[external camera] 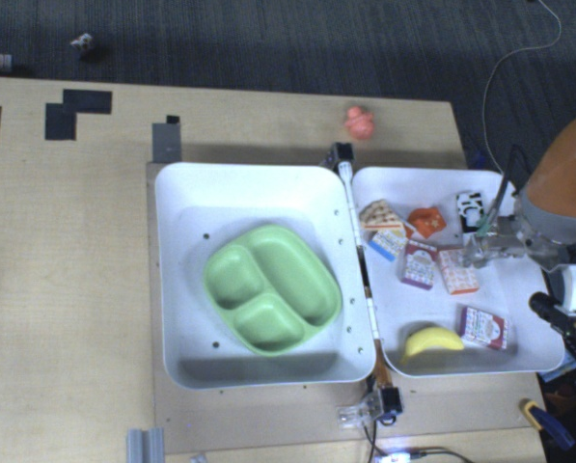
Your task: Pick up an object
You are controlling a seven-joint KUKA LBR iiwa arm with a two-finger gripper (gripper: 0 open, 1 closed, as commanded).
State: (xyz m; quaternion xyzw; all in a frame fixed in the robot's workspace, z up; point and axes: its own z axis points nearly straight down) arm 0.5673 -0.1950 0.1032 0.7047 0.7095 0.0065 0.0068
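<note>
Viewing the wooden desk [66, 258] from above, I am seeing two shallow white bins sitting side by side. The left white bin [181, 258] is holding a light green plastic plate with three compartments [271, 287], lying roughly in the bin's middle.

The right white bin [538, 287] is holding the candidate objects. A yellow plastic banana [432, 340] is lying near the bin's front edge. A small red-and-white carton [483, 328] is lying just to the right of the banana. Two more small printed cartons, one purple-toned [419, 266] and one pink-toned [458, 274], are lying side by side near the bin's centre. A toy sandwich wedge [382, 217] is resting toward the bin's back left, with a small blue-and-white packet [388, 246] just in front of it. A red-orange toy item [426, 222] is sitting to the right of the wedge, and a black-and-white patterned item [469, 207] is sitting near the back wall.

The grey arm with the orange band [567, 186] is reaching in from the right. The hand [482, 247] is hanging over the right bin, just above the pink-toned carton and in front of the black-and-white item. I cannot tell whether the hand is released or clenched, and I am not seeing any object in it.

A pink round item [360, 122] is lying on the desk behind the bins.
</note>
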